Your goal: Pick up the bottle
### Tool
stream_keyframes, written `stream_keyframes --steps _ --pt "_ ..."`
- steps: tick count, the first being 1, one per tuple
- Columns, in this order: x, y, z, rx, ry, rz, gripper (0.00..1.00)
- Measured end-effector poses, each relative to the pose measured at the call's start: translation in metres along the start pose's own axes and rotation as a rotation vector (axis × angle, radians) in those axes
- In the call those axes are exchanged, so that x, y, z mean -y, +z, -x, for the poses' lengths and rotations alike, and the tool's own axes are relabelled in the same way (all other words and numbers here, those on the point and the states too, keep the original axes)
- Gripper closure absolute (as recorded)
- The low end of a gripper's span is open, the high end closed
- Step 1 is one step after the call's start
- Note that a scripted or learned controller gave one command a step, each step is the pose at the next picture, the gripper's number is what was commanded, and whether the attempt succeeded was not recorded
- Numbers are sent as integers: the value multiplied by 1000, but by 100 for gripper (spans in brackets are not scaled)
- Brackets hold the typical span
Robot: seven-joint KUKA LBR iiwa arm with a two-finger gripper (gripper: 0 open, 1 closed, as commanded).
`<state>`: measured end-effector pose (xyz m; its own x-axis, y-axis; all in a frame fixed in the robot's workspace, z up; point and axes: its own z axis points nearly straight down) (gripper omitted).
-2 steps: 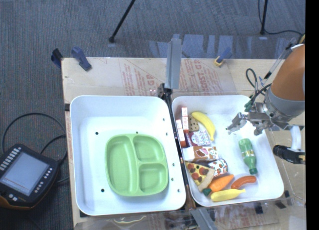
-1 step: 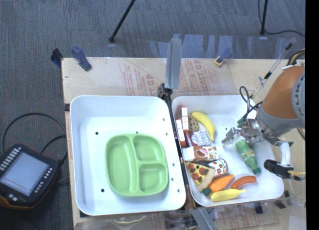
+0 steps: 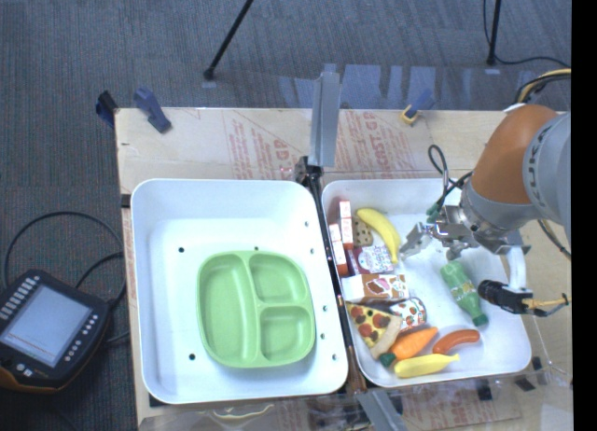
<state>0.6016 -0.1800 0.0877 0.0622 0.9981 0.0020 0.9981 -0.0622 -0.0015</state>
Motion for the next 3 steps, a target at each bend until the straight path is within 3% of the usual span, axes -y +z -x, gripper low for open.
stream_keyframes --steps 1,2,3 --pt "0 -10 0 -2 1 0 100" --pt "-38 -165 -79 2 113 2 100" --pt "-13 -139 -23 2 113 0 100"
